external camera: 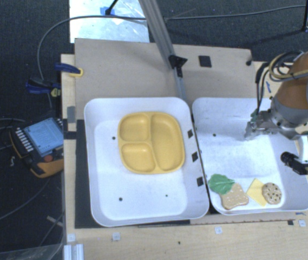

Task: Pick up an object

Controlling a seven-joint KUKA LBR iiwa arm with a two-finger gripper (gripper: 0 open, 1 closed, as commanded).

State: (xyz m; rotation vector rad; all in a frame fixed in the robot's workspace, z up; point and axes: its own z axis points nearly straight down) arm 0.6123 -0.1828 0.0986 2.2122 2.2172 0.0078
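Lined up along the near rim of the right bin: a green toy leaf, a toast slice, a yellow cheese wedge and a round cookie. Leaf overlapping the toast's upper left corner; toast touching the cheese; cookie lying on the cheese's right edge. All four flat on the white floor, well apart from the gripper.

Further back, over the far right part of the same bin, the grey arm with its orange band, reaching in from the right. Gripper low over bare bin floor, pointing left, with nothing seen in it. Open or closed: cannot tell from this angle.

Across the divider, in the left bin: a yellow divided plate with three compartments, lying flat in the far half, nearer the right wall than the left.

Beyond both bins, bare brown bench board and a slanting grey pole.
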